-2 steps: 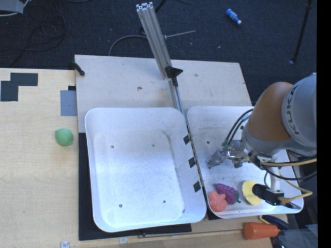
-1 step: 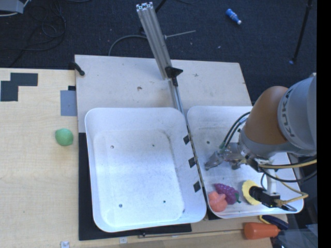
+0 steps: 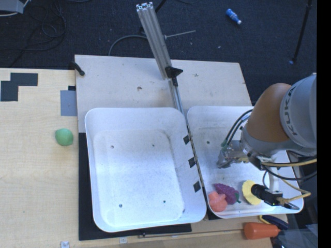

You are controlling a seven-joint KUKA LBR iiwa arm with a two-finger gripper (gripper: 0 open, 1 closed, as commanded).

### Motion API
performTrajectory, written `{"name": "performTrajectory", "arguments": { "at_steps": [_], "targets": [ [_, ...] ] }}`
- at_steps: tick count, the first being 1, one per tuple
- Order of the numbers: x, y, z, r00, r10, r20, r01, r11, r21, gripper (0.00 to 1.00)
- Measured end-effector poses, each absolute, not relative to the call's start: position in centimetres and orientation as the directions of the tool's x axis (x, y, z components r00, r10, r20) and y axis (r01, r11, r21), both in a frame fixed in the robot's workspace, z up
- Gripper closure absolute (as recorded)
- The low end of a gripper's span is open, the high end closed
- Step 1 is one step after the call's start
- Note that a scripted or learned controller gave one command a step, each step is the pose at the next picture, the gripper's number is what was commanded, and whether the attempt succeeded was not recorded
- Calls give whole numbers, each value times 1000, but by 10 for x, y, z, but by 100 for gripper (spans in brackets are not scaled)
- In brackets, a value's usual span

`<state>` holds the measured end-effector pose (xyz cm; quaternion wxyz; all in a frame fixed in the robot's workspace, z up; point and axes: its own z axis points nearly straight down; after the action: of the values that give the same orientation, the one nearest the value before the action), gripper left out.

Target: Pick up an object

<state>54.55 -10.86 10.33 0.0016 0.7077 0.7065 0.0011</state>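
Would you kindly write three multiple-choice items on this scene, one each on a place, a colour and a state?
1. Where does the green ball lie?
A. in the left bin
B. on the wooden bench left of the bins
C. in the right bin

2. What colour is the object beside the orange one in the right bin?
A. purple
B. blue
C. white

3. How does the gripper stand?
A. over the left bin
B. over the ball
C. over the right bin, above the objects

Key: 1 B, the ball rests on bare wood; 2 A, the purple object touches the orange one; 3 C, it hangs inside the right bin's outline.
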Motion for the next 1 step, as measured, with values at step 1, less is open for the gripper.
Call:
{"name": "performTrajectory", "arguments": {
  "at_steps": [1],
  "targets": [
    [551,-110,146,1,1000,0,1000,-1,3,100]
  ]
}}
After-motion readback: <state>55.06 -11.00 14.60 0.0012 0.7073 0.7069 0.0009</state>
